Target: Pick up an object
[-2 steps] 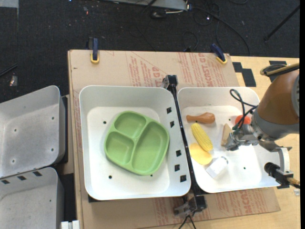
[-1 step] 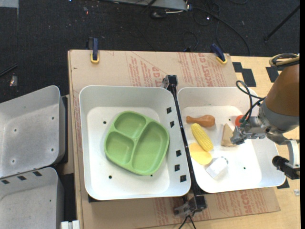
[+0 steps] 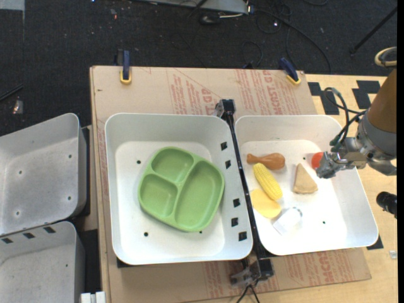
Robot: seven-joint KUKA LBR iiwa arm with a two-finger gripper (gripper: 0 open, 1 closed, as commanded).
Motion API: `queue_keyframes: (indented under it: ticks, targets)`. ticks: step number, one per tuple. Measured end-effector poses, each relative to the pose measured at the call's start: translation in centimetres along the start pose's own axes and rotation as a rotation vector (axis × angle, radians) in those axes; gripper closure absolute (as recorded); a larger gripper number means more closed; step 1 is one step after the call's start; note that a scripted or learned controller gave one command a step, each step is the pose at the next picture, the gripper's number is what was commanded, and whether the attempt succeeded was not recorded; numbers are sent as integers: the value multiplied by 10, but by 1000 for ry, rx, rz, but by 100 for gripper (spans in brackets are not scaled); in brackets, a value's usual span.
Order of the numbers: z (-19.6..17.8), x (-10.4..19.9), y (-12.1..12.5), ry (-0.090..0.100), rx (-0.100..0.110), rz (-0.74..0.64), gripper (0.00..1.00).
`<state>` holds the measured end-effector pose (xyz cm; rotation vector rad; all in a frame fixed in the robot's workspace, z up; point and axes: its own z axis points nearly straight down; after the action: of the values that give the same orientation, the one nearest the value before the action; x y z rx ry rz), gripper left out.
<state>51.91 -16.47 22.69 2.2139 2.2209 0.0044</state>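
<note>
Camera view: we see the claw [image 3: 326,166] low over the right bin [image 3: 353,232], beside a red object [image 3: 317,160] and a tan wedge [image 3: 304,180]. Corn [image 3: 267,181], drumstick [image 3: 267,161] lie left. Green tray [image 3: 182,188] in left bin [image 3: 126,232].

Site: robotics lab | my bench: clamped board [image 3: 189,87] | two white bins [image 3: 126,137] | cables [image 3: 297,17] on dark carpet, far side
</note>
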Motion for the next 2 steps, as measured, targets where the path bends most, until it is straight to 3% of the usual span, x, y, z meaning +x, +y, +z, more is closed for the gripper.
queue_keyframes:
  ticks: [1, 2]
  targets:
    - [-15, 0, 1, 1, 3, 0, 100]
    - [-17, 44, 12, 2, 5, -2, 100]
